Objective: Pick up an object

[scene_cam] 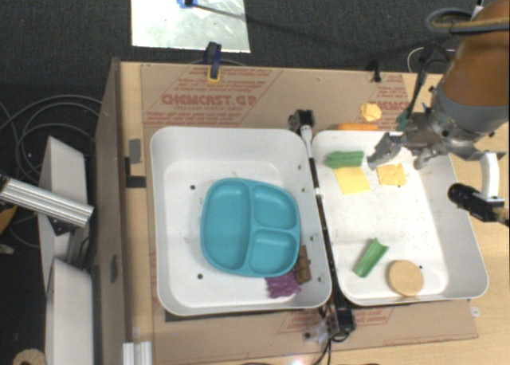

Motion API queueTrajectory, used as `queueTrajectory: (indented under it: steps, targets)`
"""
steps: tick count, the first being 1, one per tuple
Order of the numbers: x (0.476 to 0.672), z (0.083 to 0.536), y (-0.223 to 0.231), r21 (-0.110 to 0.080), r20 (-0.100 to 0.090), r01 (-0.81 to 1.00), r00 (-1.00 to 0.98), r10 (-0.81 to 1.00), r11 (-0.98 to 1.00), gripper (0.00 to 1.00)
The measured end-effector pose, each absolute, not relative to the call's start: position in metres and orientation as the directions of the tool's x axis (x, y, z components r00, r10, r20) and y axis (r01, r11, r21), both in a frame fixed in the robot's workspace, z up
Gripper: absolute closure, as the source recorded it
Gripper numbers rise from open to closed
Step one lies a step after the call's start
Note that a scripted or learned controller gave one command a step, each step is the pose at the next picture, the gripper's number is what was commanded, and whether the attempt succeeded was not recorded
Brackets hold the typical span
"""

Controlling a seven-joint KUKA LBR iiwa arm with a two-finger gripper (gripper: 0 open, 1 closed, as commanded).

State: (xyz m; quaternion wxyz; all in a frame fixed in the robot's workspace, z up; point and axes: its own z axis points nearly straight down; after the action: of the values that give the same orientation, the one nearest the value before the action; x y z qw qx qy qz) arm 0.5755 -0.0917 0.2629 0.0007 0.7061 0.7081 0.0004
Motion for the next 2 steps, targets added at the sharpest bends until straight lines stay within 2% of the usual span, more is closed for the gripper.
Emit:
queueTrajectory:
  steps: [1, 2]
  targets:
    - [0.508, 0.183, -0.1, -0.009, 0.002, 1.0, 0.002, 1.0, -0.002, 0.0]
    - [0.484, 0.101, -0.106, -0.007, 0.002, 1.0, 0.001, 1.0, -0.001, 0.0]
